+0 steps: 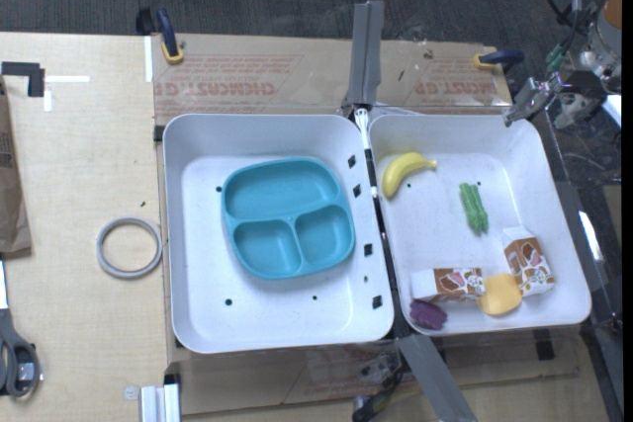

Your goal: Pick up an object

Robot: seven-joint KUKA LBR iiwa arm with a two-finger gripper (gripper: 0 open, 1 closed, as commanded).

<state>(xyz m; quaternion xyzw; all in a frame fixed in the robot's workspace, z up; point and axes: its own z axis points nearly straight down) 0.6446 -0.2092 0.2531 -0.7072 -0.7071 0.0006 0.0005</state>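
Hovering beyond the right bin's [554,212] far right corner, the gripper [529,102] shows no discernible finger state. Banana [404,171] lies near that bin's far left corner.

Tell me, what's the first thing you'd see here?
The big blue divided plate in the left bin stands out first. Then the right bin's toy food: a yellow banana near its top left corner and a green bean pod beside it.
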